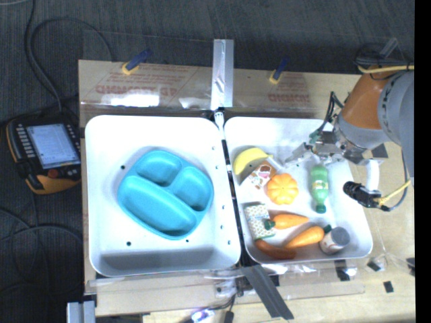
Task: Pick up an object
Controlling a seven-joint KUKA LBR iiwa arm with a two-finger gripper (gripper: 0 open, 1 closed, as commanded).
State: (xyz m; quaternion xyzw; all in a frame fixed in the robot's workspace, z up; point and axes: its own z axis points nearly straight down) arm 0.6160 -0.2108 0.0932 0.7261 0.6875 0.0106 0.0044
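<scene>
though your claw (322, 147) hangs over the right bin's (363, 244) far side, you cannot tell its opening or any hold. nearest lie two carrots (296, 231), then the green bottle (318, 186) just beneath it.

Bright, even overhead light, glare on the white bins (101, 180), soft shadows, slightly soft focus overall.
</scene>
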